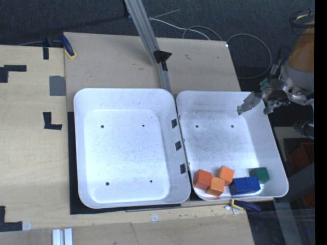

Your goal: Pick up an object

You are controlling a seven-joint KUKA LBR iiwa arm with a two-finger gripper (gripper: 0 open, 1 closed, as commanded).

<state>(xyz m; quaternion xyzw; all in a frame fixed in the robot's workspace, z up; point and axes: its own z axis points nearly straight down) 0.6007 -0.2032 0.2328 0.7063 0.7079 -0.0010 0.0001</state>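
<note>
Looking down at a slant, we see a pale wooden surface [30, 137] with dark tape marks [49, 120] at its far left, well away from the end effector. A tan board [117, 65] lies on top of it and carries two shallow white bins side by side. A blue and yellow clamp [68, 46] grips the board's far left corner. The left bin [82, 152] sits well to the left of the end effector. A grey metal rail [145, 27] slants down from the top toward the seam between the bins, ending at a black bracket [162, 56]. Thin white cables [204, 33] loop over dark carpet [230, 9] behind the board.

The right bin [214, 106] lies just left of and below the end effector. The objects cluster in its near corner, well apart from the end effector and toward us: three orange blocks [204, 177] touching one another, a blue block [244, 185] just right of them, and a green block [261, 174] beside the blue one. A second blue and yellow clamp [240, 205] sits at the board's near edge below them.

The end effector [251, 104] hangs over the right bin's far right corner, pointing left from the grey arm [299, 80] with its orange band [302, 52]. We cannot tell how far it is open. We see nothing between its fingers.
</note>
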